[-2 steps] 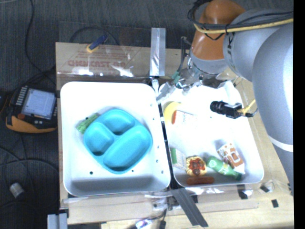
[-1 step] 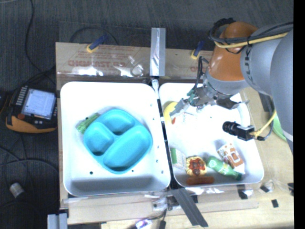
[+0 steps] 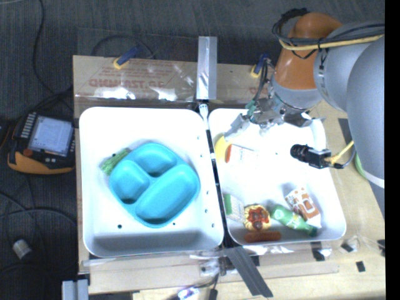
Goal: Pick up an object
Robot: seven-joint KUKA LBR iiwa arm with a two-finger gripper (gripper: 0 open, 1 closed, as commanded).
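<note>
Your tool [image 3: 250,119] hangs low over the top of the right bin [image 3: 331,186], and you cannot tell if it is apart or together, because it is small and partly hidden under the wrist. Nothing shows in it, so it looks like it has not picked anything yet.

Count two white bins on the table [image 3: 369,230]. The left bin [image 3: 94,217] holds one big blue tray [image 3: 155,183] with one green bit [image 3: 112,162] poking out from under its edge.

The right bin holds the small things you can pick. One yellow piece [image 3: 220,147] and one red piece [image 3: 228,153] lie near the tool, by the wall between the bins. Along the bottom sit one green bottle [image 3: 294,221], one orange box [image 3: 304,204], one red toy [image 3: 257,217] and one small green piece [image 3: 234,205], bunched close, so they may be harder to grab.
</note>
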